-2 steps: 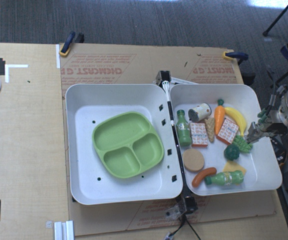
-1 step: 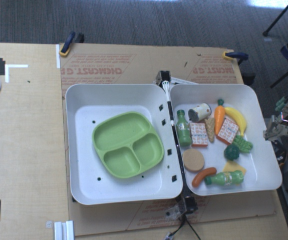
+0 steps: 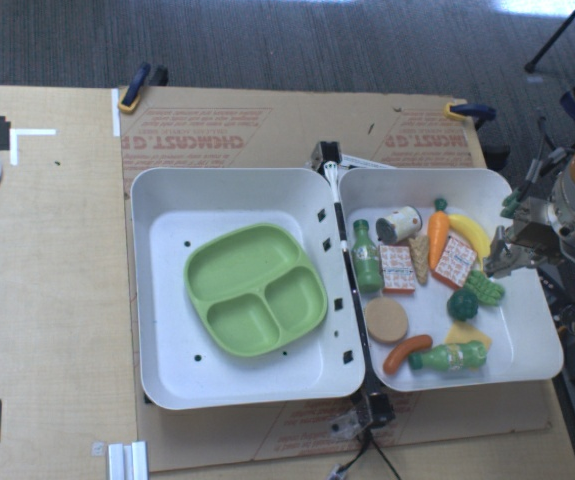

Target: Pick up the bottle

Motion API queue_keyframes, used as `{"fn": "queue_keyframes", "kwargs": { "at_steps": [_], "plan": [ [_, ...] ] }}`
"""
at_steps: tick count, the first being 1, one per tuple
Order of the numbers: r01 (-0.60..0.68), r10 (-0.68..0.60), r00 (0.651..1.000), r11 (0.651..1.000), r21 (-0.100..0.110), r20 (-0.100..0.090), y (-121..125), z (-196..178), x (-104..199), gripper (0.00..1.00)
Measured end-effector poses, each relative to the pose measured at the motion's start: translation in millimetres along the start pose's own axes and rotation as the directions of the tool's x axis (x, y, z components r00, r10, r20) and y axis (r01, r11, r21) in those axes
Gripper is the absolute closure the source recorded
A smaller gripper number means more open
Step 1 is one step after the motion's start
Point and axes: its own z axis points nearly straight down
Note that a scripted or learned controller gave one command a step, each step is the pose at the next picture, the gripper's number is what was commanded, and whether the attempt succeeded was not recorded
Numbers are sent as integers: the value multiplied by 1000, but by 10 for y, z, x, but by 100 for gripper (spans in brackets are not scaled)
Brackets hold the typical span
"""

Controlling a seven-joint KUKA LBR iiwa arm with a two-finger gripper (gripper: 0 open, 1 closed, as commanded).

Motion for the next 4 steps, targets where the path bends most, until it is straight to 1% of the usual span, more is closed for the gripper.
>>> {"fn": "queue_keyframes", "kwargs": {
  "at_steps": [1, 2, 3, 4],
  "plan": [
    [101, -101, 995, 995, 0, 2, 158, -38, -651, 100],
    [-60, 60, 998, 998, 1, 2, 180, -169, -747, 100],
    [-169, 169, 986, 986, 2, 2, 184, -223, -768, 100],
    [-112, 112, 994, 994, 3, 1, -20, -83, 64, 100]
  ]
}}
